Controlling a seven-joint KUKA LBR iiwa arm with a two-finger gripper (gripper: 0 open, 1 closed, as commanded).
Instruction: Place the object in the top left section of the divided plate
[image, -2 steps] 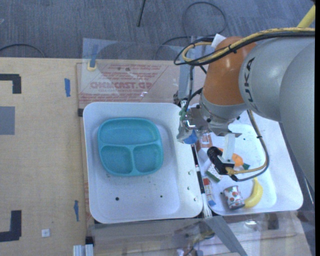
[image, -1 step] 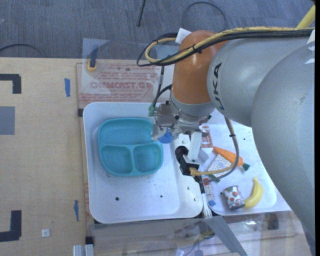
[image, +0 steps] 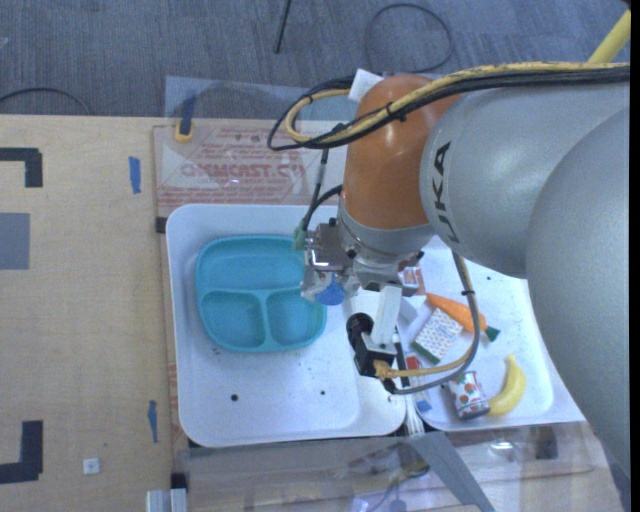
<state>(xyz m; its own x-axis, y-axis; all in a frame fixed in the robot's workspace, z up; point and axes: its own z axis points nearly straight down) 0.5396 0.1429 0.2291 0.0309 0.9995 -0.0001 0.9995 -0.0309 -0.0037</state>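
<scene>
1. Gripper (image: 327, 283) sits over the right rim of the divided plate (image: 250, 295), under the orange wrist band. The arm body blocks the view, so I can't tell if it's released or clenched.
2. A small blue piece (image: 329, 294) shows right at the gripper tip, touching or just over the plate's right edge. Can't tell if it's gripped. It's too small and too hidden to read its long axis or which way it points.
3. The plate is teal and lies flat in the left bin (image: 270, 400), toward that bin's upper half. Its long axis runs roughly left-right in the view. One wide section runs along the top and two smaller ones sit side by side along the bottom.
4. The blue piece is level with the divider between the wide section and the lower right one, at the right rim, well apart from the plate's top left.
5. Right bin (image: 515, 320): a carrot (image: 455, 311) lies on a diagonal, upper left to lower right. A banana (image: 511, 386) lies near the lower right with a can (image: 467, 396) just beside it. A checkered box (image: 436, 336) sits between the carrot and the arm.
</scene>
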